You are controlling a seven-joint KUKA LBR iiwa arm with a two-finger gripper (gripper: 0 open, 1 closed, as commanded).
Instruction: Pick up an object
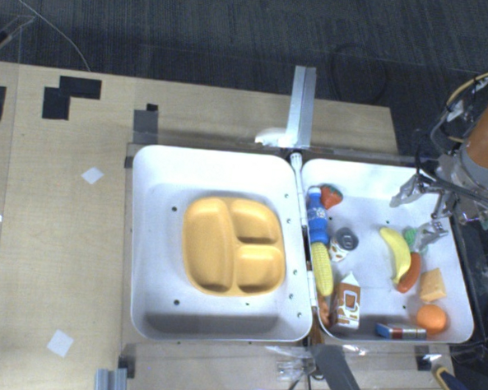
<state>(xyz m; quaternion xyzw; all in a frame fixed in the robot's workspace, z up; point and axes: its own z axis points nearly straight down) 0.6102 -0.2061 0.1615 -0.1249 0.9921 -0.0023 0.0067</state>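
The right bin holds several toy items. A yellow banana lies beside a red sausage. An orange and a tan wedge sit near the bin's right wall. A strawberry, a blue bottle, a corn cob, a small grey can, a brown carton and a marker lie along its left and front. My gripper hangs over the bin's far right part, just above and right of the banana. It is open, with bare bin floor between its fingers.
The left bin carries a yellow divided tray in its middle. A metal post stands behind the wall between the bins. The wooden bench stretches away to the left.
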